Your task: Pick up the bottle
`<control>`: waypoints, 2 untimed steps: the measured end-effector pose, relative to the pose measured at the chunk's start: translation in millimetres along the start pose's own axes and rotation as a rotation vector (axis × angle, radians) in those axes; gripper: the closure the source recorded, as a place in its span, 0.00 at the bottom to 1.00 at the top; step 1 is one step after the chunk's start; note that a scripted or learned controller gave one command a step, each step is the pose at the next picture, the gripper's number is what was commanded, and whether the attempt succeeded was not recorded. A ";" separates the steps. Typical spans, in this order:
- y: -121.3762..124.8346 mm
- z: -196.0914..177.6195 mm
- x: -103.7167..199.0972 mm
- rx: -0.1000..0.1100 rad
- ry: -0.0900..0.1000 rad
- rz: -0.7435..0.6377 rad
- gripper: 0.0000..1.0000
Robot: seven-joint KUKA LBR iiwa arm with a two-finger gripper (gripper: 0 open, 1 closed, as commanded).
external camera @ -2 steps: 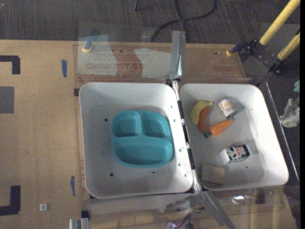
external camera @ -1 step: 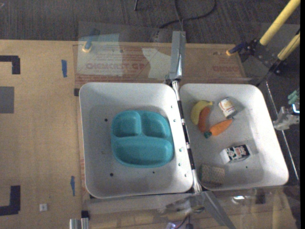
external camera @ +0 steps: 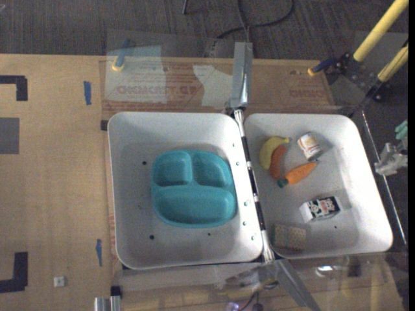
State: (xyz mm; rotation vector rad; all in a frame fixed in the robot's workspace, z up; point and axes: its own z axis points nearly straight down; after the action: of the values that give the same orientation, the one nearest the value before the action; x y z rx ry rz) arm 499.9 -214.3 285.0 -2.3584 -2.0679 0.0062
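Observation:
The bottle (external camera: 310, 145) is small and white with an orange-brown label. It lies tilted in the upper middle of the right bin (external camera: 363, 173). Just left of it lie a yellow banana (external camera: 271, 149) and a red-orange piece (external camera: 277, 162), touching each other. An orange carrot (external camera: 298, 173) lies just below the bottle, a small gap apart from it.
A white carton with black print (external camera: 320, 208) and a tan cracker-like block (external camera: 290, 236) lie lower in the right bin. The left bin (external camera: 126, 173) holds a teal divided plate (external camera: 192, 188). A metal divider (external camera: 249, 173) separates the bins. Yellow-handled clamps (external camera: 379, 34) stand at the back right.

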 end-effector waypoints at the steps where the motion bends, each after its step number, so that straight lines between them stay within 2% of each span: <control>1: -0.1 -8.5 -1.2 0.002 -0.001 0.002 1.00; 2: -0.1 -16.8 -2.4 0.003 -0.002 0.003 1.00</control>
State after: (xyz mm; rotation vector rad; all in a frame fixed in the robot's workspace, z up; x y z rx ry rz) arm 499.5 -216.7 301.8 -2.3608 -2.0629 0.0118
